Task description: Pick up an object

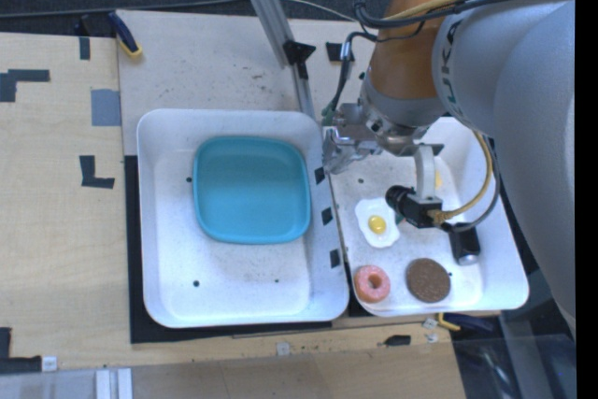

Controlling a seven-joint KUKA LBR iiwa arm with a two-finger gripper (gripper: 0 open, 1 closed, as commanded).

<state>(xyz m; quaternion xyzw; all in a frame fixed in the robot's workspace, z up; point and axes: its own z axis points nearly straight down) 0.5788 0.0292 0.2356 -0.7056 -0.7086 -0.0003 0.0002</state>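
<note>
No writing is readable on the fried egg toy (pixel 377 224), pink donut (pixel 372 283) or brown cookie (pixel 428 279). The gripper (pixel 338 148) hangs over the right bin (pixel 500 280); its state cannot be told.

Two shallow white bins sit side by side on my bench, the left bin (pixel 168 294) carrying a teal square plate (pixel 251 189) near its middle, the right bin (pixel 500 290) beside it. A slanted metal pole (pixel 266 0) crosses the bench top (pixel 56 201), where grey tape patches (pixel 106 106) lie.
</note>
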